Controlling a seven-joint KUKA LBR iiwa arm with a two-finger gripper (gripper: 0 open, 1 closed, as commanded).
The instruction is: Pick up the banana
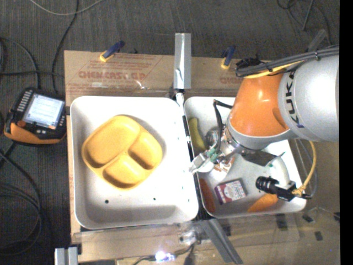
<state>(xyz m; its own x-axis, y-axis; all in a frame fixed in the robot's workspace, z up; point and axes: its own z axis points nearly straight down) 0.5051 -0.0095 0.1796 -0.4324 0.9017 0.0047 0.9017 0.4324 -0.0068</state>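
Observation:
The banana (195,132), greenish yellow, lies lengthwise along the left wall of the right bin (209,108). My gripper (210,157) hangs low in that bin, just right of and below the banana's near end. The arm's orange band and grey body cover the bin's middle and right. Nothing shows clearly between the fingertips, and the banana rests on the bin floor.
A yellow divided plate (123,150) sits in the left bin (88,203). In the right bin's front part lie a maroon packet (230,190), an orange piece (262,203) at the front right, and a reddish item (205,190) by the left wall.

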